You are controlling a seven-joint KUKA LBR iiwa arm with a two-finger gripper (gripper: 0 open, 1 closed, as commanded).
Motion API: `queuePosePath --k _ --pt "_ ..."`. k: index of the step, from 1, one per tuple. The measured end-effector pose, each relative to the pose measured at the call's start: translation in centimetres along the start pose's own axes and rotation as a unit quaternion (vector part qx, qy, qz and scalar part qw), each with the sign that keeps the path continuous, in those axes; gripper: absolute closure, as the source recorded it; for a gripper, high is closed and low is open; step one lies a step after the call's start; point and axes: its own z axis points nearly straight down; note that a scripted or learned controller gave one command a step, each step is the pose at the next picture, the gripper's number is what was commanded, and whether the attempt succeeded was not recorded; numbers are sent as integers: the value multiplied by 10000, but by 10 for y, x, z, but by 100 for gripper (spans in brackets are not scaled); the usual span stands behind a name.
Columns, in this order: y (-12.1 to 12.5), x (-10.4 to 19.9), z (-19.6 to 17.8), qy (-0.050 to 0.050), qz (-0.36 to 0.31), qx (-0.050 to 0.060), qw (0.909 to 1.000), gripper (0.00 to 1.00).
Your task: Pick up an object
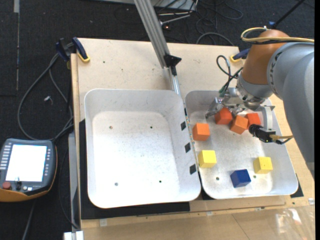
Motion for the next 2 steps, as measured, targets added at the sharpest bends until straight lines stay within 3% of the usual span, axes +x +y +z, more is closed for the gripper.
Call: queuePosePath --k 1,2 --pt "1 0 -12 -6 0 -22 10000 100" --pt "15 94 -108 12 -50 -58 10000 100"
